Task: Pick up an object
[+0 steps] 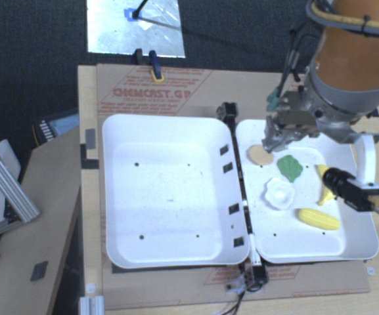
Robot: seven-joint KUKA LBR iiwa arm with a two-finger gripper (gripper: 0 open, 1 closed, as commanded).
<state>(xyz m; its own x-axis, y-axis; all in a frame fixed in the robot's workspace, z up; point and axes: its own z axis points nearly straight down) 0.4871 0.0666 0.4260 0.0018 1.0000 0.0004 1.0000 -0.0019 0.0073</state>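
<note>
Reaching in from the right, the grey arm with its orange band fills the upper right corner and bends down toward the bench. Under everything lies a brown cardboard sheet printed with red lettering, and on it sit the two shallow white bins side by side. The left bin shows its bare floor with a few small dark dots, and the right bin holds all the loose pieces. Beyond the bins, on the dark floor, rests a shiny metal sheet with a small blue mark on it. A row of black clips runs along the seam where the bins meet, and a blue clamp bites the far edge of the cardboard. The gripper hangs over the far left corner of the right bin, close to the seam; whether it is spread or closed cannot be told from this angle. Of the pieces, a yellow corn cob lies nearest the front, toward the right. A green leafy piece lies just right of the gripper tip. A white cup sits between the green piece and the corn. A tan disc lies flat just beside the gripper tip, on its left. A yellow piece lies near the right wall, partly covered.
</note>
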